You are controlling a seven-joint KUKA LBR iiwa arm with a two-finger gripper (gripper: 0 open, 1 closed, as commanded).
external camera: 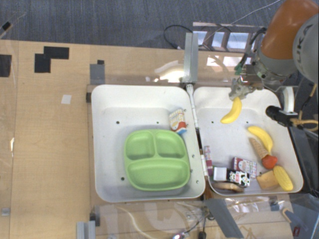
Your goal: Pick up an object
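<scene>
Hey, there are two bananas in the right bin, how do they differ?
The upper banana sits at the gripper, its top end between the jaws; the lower banana lies alone further down the right bin. The upper banana leans down-left, the lower one down-right. The upper banana has bare bin floor around it; the lower one lies beside a cone-shaped brown item. Both are yellow and curved.

1. We see two bins (pixel 107 148) of smooth white plastic with a slight sheen.
2. The green plate (pixel 157 159) looks like matt plastic.
3. The bench (pixel 45 148) has a pale wood-grain top.
4. The bananas (pixel 232 111) look smooth and plastic.
5. The small cartons (pixel 243 167) look like printed card.
6. The arm's (pixel 289 29) orange band is glossy.
</scene>
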